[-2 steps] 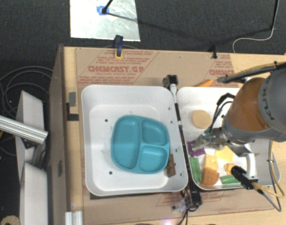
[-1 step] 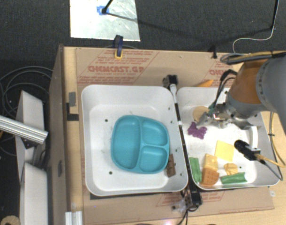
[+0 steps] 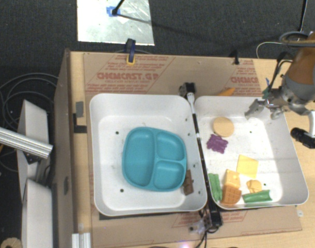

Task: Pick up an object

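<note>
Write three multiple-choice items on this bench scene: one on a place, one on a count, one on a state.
1. Where does the blue tray lie?
A. In the left bin
B. In the right bin
C. On the cardboard outside the bins

2. How many compartments does the tray have?
A. Two
B. Three
C. Five

3. How does the gripper stand to the toys?
A. Gripping the purple toy
B. Lifting the round tan toy
C. Apart from them, at the right bin's top edge

Key: 1 A, the tray fills the left bin's middle. 2 B, ridges split it in three. 3 C, every toy lies on the bin floor, away from the gripper.
</note>
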Controlling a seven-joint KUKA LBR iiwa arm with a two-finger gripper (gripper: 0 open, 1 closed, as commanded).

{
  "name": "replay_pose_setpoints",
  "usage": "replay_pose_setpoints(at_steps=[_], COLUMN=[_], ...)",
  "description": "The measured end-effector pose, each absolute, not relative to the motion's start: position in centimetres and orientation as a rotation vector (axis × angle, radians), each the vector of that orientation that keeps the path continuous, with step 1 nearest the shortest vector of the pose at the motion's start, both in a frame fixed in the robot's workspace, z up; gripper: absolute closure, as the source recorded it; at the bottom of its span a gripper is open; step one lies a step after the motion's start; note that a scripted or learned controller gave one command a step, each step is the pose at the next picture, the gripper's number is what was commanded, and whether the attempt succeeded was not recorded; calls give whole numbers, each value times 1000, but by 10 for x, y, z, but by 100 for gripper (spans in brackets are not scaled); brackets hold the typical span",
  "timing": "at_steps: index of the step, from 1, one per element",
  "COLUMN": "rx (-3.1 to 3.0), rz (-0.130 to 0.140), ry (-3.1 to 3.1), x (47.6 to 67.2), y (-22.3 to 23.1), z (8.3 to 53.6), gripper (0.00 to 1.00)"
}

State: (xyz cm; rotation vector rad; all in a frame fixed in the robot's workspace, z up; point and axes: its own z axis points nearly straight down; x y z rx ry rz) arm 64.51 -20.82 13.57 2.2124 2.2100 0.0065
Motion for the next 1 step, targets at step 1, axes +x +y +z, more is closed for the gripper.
replay_pose_setpoints(at_steps=[1], rx=[2217], rz=[-1], ry=[2227], x=[607], y=[-152], z=[138], gripper=[0])
